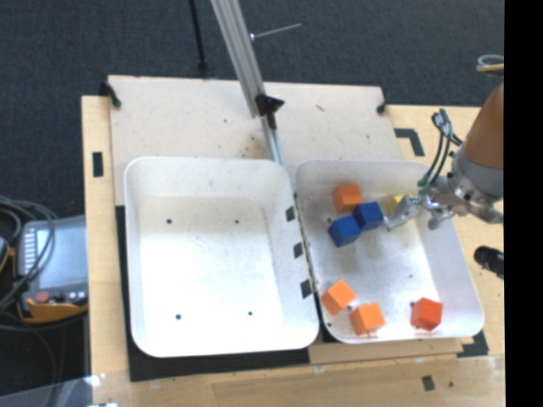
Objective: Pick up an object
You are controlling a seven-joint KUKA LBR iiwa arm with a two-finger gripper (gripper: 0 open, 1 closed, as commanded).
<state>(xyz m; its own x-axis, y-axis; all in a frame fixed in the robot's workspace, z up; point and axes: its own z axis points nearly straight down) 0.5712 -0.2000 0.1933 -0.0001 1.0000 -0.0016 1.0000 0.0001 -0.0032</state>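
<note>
The right bin (450, 261) holds several blocks. An orange block (347, 197) lies at its back, with two blue blocks (367, 214) (343, 230) touching just in front of it. A small yellow block (394, 201) lies right of them. Near the front are two orange blocks (339, 295) (367, 317) and a red-orange one (427, 313). My gripper (414, 210) reaches in low from the right over the bin's back right part. Its tip is beside the yellow block and close to the nearer blue block. I see no block lifted.
The left bin (136, 227) stands beside the right one. A slanted aluminium post (242, 49) rises behind the bins. The arm's body (484, 155) hangs over the right bin's right rim. A grey pendant (47, 261) lies off the bench at the left.
</note>
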